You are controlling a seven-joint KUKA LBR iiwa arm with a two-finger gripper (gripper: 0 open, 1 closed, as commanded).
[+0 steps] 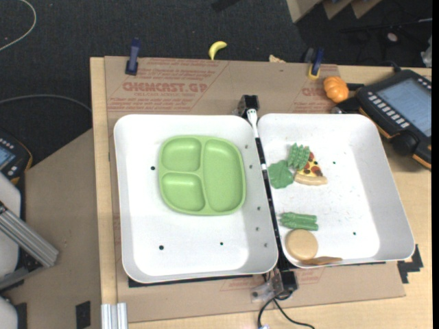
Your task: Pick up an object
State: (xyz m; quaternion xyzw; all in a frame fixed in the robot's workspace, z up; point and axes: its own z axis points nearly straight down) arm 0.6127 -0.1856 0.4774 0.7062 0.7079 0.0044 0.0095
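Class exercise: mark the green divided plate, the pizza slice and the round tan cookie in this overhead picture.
green divided plate (203, 175): camera view, on the ridge where its compartments meet.
pizza slice (311, 173): camera view, on its topped face.
round tan cookie (301, 244): camera view, on its top face.

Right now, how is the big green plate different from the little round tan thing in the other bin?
The green plate is far bigger than the round tan piece. The plate is a rounded square split into three sections; the tan piece is a plain disc. The plate lies alone mid-way in the left bin; the tan piece sits at the right bin's near edge beside other toy food. Both lie flat.
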